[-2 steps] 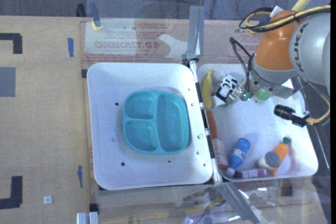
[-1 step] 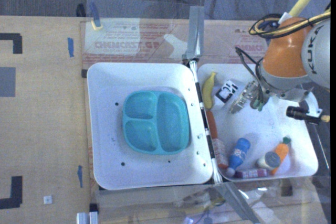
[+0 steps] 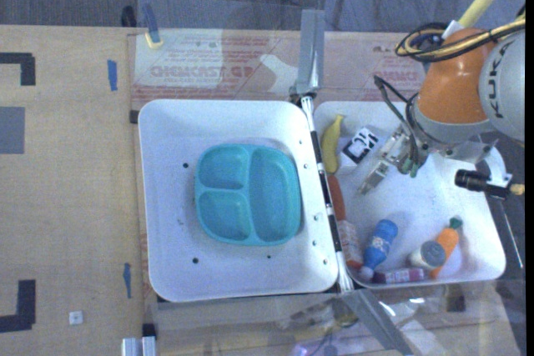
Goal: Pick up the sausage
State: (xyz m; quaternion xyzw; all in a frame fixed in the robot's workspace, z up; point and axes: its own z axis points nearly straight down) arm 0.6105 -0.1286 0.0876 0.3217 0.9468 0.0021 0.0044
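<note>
The sausage [image 3: 335, 197] is a thin reddish-brown stick lying lengthwise along the left wall of the right bin [image 3: 476, 204], just below a yellow banana [image 3: 332, 142]. My gripper [image 3: 380, 167] hangs over the upper middle of the right bin, pointing down and left, a short way to the right of the sausage and apart from it. Its fingers stand open and nothing is between them.
A black-and-white block [image 3: 360, 144] lies next to the banana. Near the right bin's front lie a blue bottle [image 3: 381, 242], a carrot [image 3: 447, 243], a pink tube [image 3: 350, 244] and a marker [image 3: 405, 275]. The left bin [image 3: 167, 179] holds a teal divided plate [image 3: 249, 194].
</note>
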